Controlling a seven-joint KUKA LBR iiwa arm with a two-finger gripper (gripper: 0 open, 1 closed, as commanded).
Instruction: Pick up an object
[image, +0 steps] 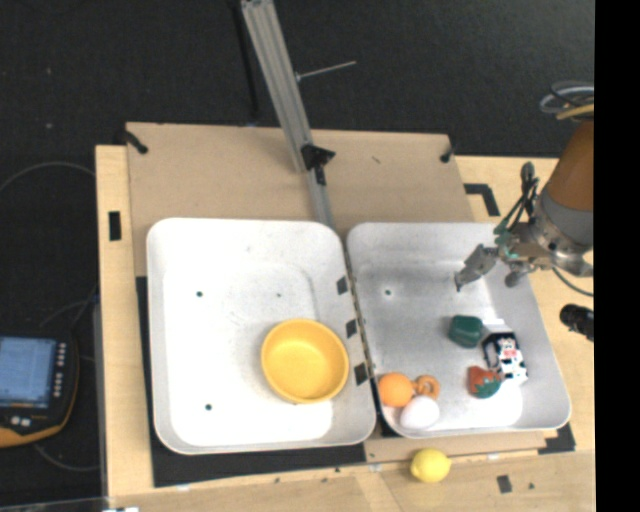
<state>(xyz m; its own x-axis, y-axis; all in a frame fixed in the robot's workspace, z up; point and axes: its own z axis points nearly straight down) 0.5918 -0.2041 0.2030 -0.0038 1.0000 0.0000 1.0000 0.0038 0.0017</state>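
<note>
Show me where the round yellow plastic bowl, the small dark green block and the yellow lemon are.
Round yellow plastic bowl (304, 360): camera view, on its inner floor.
Small dark green block (465, 329): camera view, on its top face.
Yellow lemon (430, 465): camera view, on its middle.

two white bins: left bin (180, 300), right bin (420, 260). one yellow bowl (305, 360) in the left. six small things in the right: green block (465, 330), black-white toy (506, 358), red-green toy (483, 381), orange ball (395, 388), white egg (420, 412), small orange piece (428, 385). one lemon (430, 465) outside, near.
</note>
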